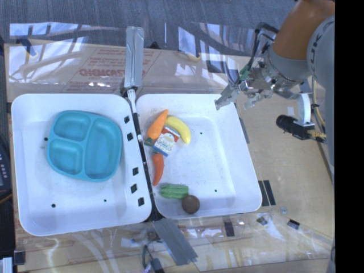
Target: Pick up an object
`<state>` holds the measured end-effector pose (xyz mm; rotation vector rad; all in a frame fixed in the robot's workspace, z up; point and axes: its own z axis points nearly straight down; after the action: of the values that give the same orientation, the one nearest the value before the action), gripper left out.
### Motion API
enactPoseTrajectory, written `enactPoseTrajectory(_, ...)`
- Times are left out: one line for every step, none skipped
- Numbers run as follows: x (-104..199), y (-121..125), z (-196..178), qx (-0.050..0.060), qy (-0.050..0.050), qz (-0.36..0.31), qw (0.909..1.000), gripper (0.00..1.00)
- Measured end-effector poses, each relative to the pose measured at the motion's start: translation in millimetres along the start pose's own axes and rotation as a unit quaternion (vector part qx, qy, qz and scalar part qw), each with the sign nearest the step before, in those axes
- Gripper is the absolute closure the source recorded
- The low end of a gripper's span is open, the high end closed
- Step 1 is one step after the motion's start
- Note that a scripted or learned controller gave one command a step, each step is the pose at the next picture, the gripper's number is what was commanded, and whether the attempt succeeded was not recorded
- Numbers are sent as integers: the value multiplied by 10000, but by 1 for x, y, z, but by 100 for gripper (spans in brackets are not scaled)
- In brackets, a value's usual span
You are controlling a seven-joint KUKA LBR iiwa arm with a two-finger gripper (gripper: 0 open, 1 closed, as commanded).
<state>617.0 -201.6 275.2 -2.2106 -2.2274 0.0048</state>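
Note:
The right bin (pixel 227 169) holds an orange carrot (pixel 157 124), a yellow banana (pixel 178 128), a small printed packet (pixel 164 143), a second orange-red carrot (pixel 158 166), a green cucumber (pixel 174 191) and a brown round fruit (pixel 190 204). They lie along the bin's left side. My gripper (pixel 234 96) hangs above the bin's far right corner, well apart from all of them. Its fingers (pixel 223 100) are spread with nothing between them.
The left bin (pixel 34 198) bears a teal divided plate (pixel 85 144). A grey strip (pixel 133 58) runs back from the seam between the bins. A black cylinder (pixel 293 125) sticks out beside the arm on the right.

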Motion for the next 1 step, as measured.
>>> enactPoseTrajectory(-8, -17, -104, -31, -15, -854, 9963, 0)
